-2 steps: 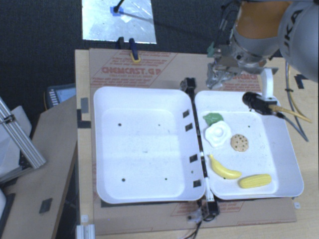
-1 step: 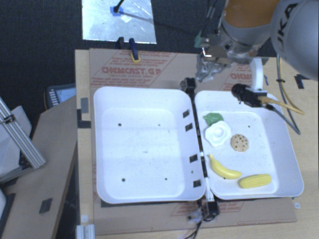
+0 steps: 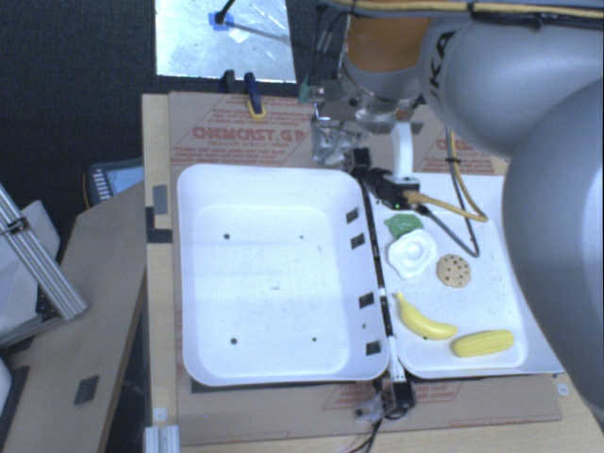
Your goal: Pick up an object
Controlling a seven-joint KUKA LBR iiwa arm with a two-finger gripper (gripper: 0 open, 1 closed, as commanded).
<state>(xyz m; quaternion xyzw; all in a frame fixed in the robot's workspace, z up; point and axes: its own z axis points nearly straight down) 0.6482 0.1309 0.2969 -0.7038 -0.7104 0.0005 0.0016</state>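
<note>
Corn cob lies well below end effector.

Robotics lab, KUKA arm, white bins, aluminium rail

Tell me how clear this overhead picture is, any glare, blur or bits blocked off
Camera view: lighting is even and soft, the white bins bright but not blown out; strong glare on the shiny sheet at the top; the arm looms close, large and soft-edged, covering much of the right bin; the banana, cookie and corn are fairly sharp; the gripper is dim and hard to read.
</note>
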